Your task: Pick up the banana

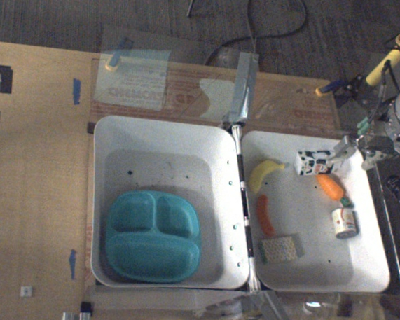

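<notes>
The yellow banana (264,173) lies in the right bin (368,277), near its upper left corner and close to the divider between the bins. My gripper (358,150) hovers over the bin's upper right corner, well to the right of the banana. Its fingers stand open with nothing between them. A small black-and-white carton (312,162) sits between the banana and the gripper.
The right bin also holds an orange carrot-like piece (330,187), a red sausage shape (265,215), a small white can (346,222) and a speckled sponge (279,249). A teal divided plate (152,236) lies in the left bin (110,147). Cables hang beside the arm at top right.
</notes>
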Controlling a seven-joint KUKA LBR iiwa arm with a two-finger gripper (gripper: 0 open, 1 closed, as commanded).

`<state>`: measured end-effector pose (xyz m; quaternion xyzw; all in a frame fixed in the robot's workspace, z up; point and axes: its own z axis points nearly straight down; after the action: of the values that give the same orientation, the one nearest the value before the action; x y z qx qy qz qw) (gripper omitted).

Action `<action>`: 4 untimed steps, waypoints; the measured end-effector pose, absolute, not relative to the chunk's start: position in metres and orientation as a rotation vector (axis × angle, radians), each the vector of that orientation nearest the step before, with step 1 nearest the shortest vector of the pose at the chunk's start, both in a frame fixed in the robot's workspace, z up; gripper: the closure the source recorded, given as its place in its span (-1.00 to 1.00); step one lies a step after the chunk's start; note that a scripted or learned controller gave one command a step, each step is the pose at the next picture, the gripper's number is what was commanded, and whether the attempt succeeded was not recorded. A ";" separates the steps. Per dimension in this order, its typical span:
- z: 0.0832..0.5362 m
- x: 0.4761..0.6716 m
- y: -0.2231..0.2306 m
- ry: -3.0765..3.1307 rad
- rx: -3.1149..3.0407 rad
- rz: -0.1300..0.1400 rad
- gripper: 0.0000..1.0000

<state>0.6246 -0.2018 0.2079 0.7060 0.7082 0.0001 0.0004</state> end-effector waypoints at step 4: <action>0.086 0.662 -0.121 1.498 2.790 -0.039 -1.00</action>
<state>0.6619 -0.1212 0.0860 0.8808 0.4731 -0.0123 -0.0126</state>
